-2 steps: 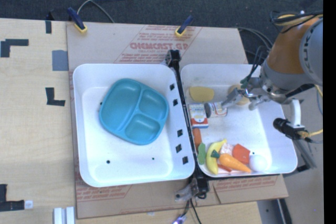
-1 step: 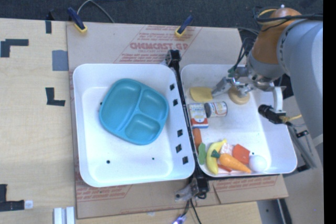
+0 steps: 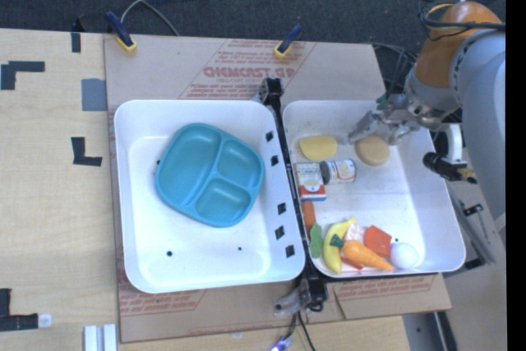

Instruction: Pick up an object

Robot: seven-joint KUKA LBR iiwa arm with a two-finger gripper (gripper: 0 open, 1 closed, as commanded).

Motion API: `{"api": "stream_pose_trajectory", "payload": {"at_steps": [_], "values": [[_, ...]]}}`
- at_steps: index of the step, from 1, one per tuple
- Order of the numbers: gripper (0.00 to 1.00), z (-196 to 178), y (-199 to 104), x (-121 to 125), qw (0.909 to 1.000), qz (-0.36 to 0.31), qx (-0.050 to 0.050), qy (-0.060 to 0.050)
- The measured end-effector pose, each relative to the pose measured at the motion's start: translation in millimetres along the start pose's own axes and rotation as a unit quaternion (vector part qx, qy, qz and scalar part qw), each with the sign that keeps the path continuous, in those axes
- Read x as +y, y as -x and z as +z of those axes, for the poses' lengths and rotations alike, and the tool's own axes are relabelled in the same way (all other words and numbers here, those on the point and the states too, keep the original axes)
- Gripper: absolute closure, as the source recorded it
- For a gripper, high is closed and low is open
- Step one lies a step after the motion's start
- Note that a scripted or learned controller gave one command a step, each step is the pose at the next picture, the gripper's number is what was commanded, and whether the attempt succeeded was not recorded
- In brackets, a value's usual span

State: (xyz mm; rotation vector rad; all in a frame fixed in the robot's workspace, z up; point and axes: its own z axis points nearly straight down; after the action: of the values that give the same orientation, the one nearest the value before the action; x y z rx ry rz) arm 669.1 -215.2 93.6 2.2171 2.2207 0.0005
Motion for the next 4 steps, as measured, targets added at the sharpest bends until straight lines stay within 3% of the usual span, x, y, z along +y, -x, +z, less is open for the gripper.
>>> {"api": "stream_pose_trajectory", "payload": {"at_steps": [1, 2, 3, 4], "values": [[0.00, 7.0, -54.8, -12.4, 1.0000, 0.000, 0.001, 0.000], [1.00, -3.0, -54.5, -12.1, 1.0000, -0.001, -0.001, 0.001], [1.00, -92.1, -123.7, -16.9, 1.0000, -0.001, 0.001, 0.000], [0.00, -90.9, -123.1, -17.7, 1.0000, 0.000, 0.001, -0.002]]}}
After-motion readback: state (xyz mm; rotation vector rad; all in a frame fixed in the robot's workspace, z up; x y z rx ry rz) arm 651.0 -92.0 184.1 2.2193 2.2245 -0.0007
